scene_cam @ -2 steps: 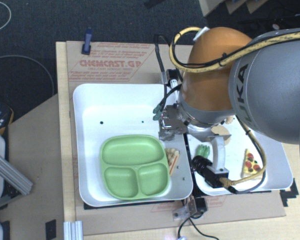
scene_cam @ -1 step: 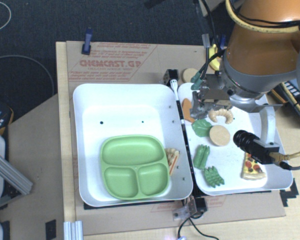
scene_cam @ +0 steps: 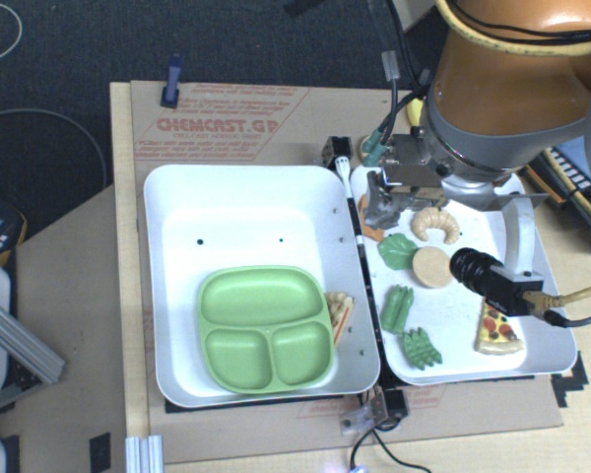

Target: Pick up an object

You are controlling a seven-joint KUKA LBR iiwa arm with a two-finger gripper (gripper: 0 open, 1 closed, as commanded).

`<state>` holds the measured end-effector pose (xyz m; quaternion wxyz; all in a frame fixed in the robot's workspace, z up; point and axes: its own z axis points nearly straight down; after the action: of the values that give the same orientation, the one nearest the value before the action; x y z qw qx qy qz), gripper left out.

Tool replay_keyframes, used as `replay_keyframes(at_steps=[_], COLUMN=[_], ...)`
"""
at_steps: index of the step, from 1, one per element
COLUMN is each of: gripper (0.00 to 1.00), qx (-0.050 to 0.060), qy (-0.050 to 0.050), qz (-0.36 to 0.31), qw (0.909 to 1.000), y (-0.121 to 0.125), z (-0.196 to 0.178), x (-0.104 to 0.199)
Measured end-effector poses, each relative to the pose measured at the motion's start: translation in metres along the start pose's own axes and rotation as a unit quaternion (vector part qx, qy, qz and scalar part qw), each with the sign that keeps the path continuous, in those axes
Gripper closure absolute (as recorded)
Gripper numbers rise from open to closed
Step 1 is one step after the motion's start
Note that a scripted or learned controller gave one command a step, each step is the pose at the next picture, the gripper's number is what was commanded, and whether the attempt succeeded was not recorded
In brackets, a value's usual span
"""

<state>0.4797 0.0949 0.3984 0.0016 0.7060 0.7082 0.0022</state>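
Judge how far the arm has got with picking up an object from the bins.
Done: the gripper is down in the right bin, at its far left corner. In hand: nothing visibly lifted; the croissant, pizza slice and green leaf lie on the bin floor. Left: grasp and lift one.

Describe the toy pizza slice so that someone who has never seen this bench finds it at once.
Start at the right-hand white bin. Look in its near right corner: the toy pizza slice lies there, apart from the other toys. It is the only yellow wedge with red spots; its neighbours are green, or plain tan like the croissant.
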Motion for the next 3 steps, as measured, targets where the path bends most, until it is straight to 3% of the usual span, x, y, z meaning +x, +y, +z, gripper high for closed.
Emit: replay_keyframes(at_steps=[1,2,3], gripper=[1.00,1.00,1.00], qx=[0.008,0.002,-0.004], qy=[-0.002,0.000,0.002], qz=[0.006,-0.001,-0.002], qw=[1.0000,1.0000,1.0000], y=[-0.002,-0.001,0.001], z=[0.089,0.081,-0.026], x=[-0.066,-0.011,0.037])
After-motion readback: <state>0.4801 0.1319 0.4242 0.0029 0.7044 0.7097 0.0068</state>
